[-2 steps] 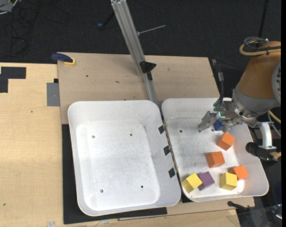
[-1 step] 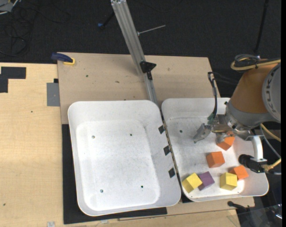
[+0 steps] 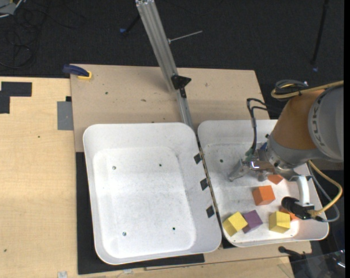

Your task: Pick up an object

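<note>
Reaching in over the right bin (image 3: 221,138), the arm (image 3: 305,129) looks to be at the approach step — nothing is lifted yet. Its gripper (image 3: 251,168) hangs low just beside the orange block (image 3: 264,194), and whether the fingers are apart or together cannot be told. Next it must centre on one block — orange, yellow (image 3: 235,222) or purple (image 3: 252,219) — and close.

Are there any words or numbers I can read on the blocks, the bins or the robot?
None: no word, number or sign can be read.
The blocks are plain: orange, purple, and two yellow.
The right bin and left bin show just small dark dots, no writing.
The arm and gripper bear no readable label.
</note>
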You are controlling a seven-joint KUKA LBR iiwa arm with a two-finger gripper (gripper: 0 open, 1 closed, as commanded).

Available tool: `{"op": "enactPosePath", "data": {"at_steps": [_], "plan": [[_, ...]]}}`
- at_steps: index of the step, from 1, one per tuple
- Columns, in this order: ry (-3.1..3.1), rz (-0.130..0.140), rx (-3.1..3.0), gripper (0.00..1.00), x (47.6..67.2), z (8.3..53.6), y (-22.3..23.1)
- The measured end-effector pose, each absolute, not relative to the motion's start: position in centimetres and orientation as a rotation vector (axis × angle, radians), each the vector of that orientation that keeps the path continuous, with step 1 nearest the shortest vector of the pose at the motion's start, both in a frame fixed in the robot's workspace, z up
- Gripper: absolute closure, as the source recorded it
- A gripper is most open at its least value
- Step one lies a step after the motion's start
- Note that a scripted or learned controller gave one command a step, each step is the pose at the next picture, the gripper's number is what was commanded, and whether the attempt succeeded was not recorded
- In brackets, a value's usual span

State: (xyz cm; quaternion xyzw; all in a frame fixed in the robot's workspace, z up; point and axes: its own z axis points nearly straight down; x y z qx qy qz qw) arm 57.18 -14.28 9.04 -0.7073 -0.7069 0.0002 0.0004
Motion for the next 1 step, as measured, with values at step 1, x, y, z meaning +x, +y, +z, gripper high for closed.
{"op": "enactPosePath", "data": {"at_steps": [1], "plan": [[-2.214,0.0,-2.225,1.0,57.14,10.17,-14.4]]}}
